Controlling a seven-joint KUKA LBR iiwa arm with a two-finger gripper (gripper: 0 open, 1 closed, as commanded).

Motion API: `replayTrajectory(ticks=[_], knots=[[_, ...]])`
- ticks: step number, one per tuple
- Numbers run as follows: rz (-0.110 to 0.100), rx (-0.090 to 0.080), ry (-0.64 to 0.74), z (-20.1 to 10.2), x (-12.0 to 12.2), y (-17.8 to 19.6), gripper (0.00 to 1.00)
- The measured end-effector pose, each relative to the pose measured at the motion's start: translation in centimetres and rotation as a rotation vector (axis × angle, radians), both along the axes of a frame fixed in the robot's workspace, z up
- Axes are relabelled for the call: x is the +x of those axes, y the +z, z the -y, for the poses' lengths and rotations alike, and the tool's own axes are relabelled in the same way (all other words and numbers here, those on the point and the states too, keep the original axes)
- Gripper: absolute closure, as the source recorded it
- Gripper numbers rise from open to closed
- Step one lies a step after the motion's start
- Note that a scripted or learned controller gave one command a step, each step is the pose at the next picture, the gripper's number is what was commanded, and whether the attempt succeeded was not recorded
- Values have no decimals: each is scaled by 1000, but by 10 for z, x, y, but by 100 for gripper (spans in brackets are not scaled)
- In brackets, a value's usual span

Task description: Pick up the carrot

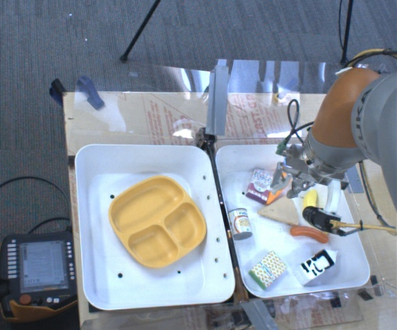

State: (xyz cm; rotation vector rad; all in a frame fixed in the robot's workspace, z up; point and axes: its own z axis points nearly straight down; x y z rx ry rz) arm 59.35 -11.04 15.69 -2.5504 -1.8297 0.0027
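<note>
Hanging at carrot (pixel 275 197): jaws | packet (pixel 259 184) just beside (right bin (pixel 349 270))

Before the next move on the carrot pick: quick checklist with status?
1. Carrot identified: cannot tell; orange piece and orange-red stick both fit.
2. Position: tool over right bin, beside the orange piece: ok.
3. Room around orange piece: not ok; maroon packet and tan wedge crowd it.
4. Orange-red stick away from bin walls: ok.
5. Small can apart from both candidates: ok.
</note>
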Motion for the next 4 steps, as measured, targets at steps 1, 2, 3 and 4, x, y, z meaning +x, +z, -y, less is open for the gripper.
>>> replayTrajectory(ticks=[1,2,3,4], knots=[[0,1,274,43,2,-23,100],[-1,2,257,-1,-47,36,100],[-1,1,257,-1,-47,36,0],[0,1,296,16,-5,-24,0]])
